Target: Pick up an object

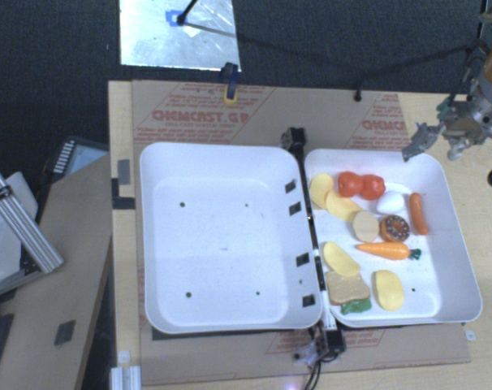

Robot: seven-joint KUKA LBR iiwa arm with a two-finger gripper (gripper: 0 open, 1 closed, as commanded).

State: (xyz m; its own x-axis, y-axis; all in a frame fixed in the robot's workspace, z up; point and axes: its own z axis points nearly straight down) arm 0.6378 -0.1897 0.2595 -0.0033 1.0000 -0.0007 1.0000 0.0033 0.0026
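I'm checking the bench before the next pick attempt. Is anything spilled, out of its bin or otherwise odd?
Nothing stands out. The toy food, including the carrot, tomato and sausage, lies inside the right bin, none over the rim. The gripper hovers above that bin's far corner with nothing between its fingers.

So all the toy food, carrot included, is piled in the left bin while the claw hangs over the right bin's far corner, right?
Not quite. The camera view shows the toy food, including the carrot, lying in the right bin, not the left bin. The claw does hang over the right bin's far corner.
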